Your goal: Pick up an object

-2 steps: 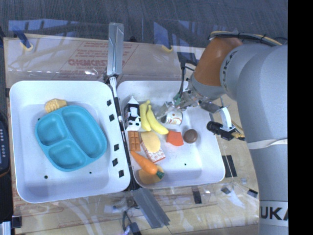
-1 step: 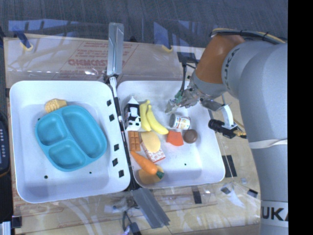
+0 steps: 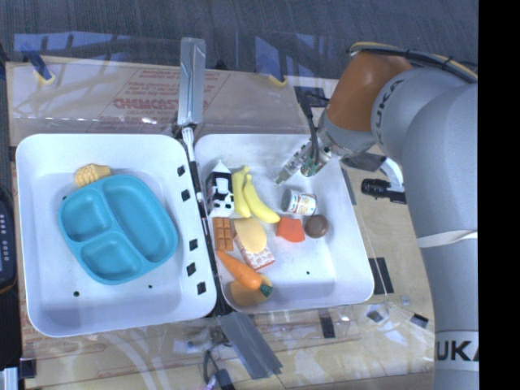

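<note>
Small can (image 3: 301,203) lies just below the jaws, apart from them.

You were looking at a robotics lab bench: a large grey industrial arm with an orange band (image 3: 422,128) reached over two shallow white plastic bins (image 3: 32,218) (fixed side by side), with clear plastic sheeting (image 3: 122,88) taped beneath and grey carpet (image 3: 122,6) beyond.
</note>
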`<state>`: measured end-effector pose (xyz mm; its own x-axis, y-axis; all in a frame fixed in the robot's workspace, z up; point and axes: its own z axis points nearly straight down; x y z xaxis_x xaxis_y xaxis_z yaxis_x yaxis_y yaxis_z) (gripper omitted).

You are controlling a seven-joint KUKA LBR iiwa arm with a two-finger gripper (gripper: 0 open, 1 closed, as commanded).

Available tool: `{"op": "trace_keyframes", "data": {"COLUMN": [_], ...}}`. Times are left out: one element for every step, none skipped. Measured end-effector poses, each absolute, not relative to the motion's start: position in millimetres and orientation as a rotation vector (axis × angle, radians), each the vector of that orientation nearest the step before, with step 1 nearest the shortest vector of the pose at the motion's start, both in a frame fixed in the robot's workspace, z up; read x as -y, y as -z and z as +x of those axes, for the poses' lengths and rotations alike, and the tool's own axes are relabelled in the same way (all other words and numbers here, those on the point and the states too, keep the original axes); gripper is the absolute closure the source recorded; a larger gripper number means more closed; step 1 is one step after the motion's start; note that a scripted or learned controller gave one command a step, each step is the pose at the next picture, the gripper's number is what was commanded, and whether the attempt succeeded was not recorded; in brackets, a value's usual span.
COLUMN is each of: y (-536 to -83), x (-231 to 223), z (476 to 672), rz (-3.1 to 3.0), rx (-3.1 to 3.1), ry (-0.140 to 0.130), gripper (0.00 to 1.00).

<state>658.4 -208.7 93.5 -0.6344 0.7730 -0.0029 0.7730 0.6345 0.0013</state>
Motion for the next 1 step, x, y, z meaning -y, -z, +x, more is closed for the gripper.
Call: {"op": "trace_keyframes", "data": {"y": [-93.7], "x": [208.8], "z": [658.5], "rz": [1.342], "rx": [-2.837], "ry": [0.0], "gripper": [0.0]}}
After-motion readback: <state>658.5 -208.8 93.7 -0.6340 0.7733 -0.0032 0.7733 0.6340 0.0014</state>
